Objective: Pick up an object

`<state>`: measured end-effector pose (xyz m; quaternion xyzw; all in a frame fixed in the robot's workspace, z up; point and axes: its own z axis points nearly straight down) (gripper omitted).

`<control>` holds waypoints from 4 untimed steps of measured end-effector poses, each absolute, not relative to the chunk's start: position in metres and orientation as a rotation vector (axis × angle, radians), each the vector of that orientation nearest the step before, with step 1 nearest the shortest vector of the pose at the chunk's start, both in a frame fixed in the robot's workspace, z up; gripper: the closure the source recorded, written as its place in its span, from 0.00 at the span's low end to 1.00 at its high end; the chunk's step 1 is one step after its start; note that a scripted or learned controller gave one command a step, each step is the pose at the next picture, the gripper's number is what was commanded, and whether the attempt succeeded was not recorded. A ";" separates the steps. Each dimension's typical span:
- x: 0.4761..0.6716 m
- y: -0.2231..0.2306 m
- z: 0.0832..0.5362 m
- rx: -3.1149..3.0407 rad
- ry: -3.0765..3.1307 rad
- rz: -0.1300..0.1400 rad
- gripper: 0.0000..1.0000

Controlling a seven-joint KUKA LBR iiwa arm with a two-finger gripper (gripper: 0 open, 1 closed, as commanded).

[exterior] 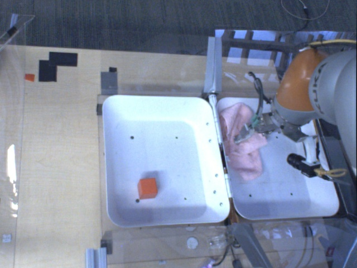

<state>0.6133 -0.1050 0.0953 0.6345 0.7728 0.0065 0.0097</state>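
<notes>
— Two white bins sit side by side on the tabletop (pixel 56 166); what lies nearest the camera?

— Nearest, in the left bin (pixel 162 110), a small orange block (pixel 148 188) rests on the floor toward the lower left corner, well apart from me; nothing touches it.

— And the right bin?

— Its near half shows bare white floor; the right bin (pixel 290 200) carries a crumpled pink cloth (pixel 242 144) against its left wall, running from the upper left corner down toward the middle; the lower end of the cloth is a rounded lump.

— Where are you?

— I come in from the right; my jaws (pixel 247 132) are down on the upper part of the pink cloth, touching it; the fabric bunches round the tips, and whether they are parted or closed on it I cannot tell from this angle.

— Behind that?

— My grey wrist and the orange band (pixel 295 82) hang over the upper right of that bin; a black cable loops up beside them; farther back a metal post (pixel 212 66) stands between the two bins; far off at the top left of the tabletop lie black L-shaped markers (pixel 56 66) and a small orange square (pixel 29 77).
</notes>
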 end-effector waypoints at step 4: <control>0.653 -0.096 0.098 1.566 2.712 0.008 0.00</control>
